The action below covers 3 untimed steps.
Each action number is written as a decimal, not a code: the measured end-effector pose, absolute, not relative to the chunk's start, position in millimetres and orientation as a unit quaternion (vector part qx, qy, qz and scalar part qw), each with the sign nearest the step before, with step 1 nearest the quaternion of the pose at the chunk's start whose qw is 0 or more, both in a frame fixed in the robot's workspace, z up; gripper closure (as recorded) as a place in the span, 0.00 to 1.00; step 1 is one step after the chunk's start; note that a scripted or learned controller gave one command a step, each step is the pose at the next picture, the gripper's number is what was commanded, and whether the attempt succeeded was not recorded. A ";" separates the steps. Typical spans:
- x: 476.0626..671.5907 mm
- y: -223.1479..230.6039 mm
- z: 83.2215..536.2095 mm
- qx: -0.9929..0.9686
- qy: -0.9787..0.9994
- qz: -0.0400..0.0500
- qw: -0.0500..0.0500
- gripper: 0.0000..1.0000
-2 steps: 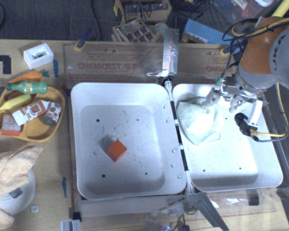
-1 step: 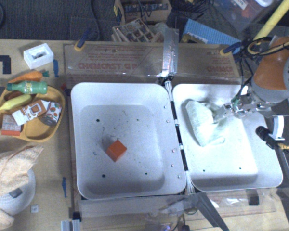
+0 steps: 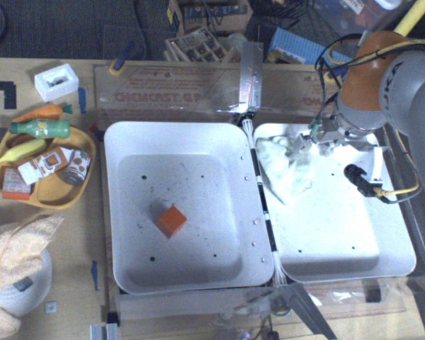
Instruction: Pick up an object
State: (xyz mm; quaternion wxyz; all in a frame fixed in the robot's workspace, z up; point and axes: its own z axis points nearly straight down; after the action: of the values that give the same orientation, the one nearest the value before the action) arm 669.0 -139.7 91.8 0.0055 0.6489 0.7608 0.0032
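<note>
The scene is lit evenly and fairly brightly from above; the two white bins are rendered pale and slightly washed out, the right bin (image 3: 354, 239) most of all, where surface detail is largely lost; a soft, short shadow is cast beside the orange block (image 3: 172, 221) in the left bin (image 3: 127, 190), and dim shading is seen along the bins' inner walls; glare is caught on the clear plastic sheet (image 3: 177, 91) behind the bins; the floor at the top is left dark and murky; the picture is soft and grainy throughout; the white crumpled material (image 3: 287, 172) is blurred into the bin's floor; the arm (image 3: 397, 83) is slightly smeared.
</note>
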 end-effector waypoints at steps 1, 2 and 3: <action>666.4 -115.7 92.9 0.514 0.858 -0.007 0.006 0.00; 662.5 -109.8 92.9 0.498 0.867 -0.002 0.007 0.00; 607.1 -138.1 167.3 0.461 0.887 0.001 0.001 0.00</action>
State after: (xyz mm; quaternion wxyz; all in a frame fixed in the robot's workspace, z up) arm 607.1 -138.1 167.3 0.0013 0.4609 0.8874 0.0005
